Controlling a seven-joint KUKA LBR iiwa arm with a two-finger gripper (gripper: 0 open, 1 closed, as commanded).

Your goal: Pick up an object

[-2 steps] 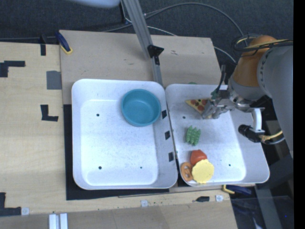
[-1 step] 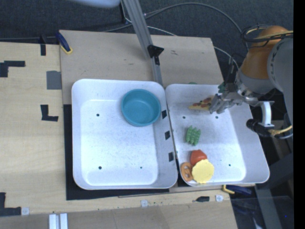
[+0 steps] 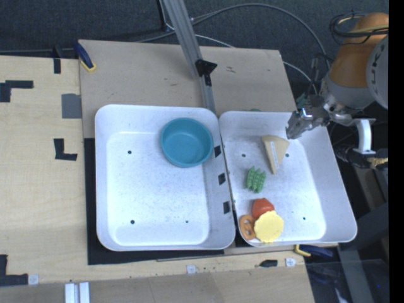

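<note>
Two shallow white bins sit side by side on a tan tabletop (image 3: 145, 62), seen from above at a slant. One blue bowl (image 3: 186, 142) rests upright in the left bin (image 3: 126, 194), near its far right corner. Five small items lie in the right bin (image 3: 322, 194): one pale wedge-shaped piece (image 3: 274, 151) toward the far side, one green ridged piece (image 3: 255, 178) just below it, and, clustered at the near left corner, one red piece (image 3: 262, 206), one yellow scalloped piece (image 3: 269, 226) touching it, and one orange piece (image 3: 245, 226) against the rim. One grey arm with an orange band (image 3: 356, 68) reaches in from the right, its gripper (image 3: 297, 126) poised over the far part of the right bin, just beside the upper end of the pale wedge. Whether that gripper is open or closed cannot be told from this angle, and no item is seen in it.
</note>
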